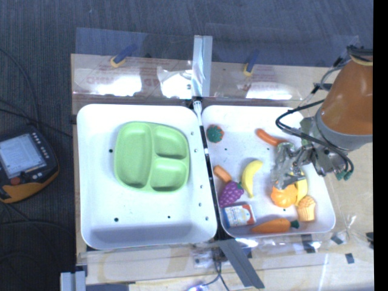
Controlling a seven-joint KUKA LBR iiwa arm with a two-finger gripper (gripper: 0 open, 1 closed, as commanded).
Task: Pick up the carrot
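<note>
An orange carrot [271,225], yellow banana [251,176] and purple grapes [230,193] lie in the white right bin [327,193]; the left bin's divided plate [151,156] is light green.

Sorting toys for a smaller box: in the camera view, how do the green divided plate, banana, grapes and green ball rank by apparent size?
Largest to smallest:
1. green divided plate
2. banana and grapes, which look too close to rank
3. green ball
</note>
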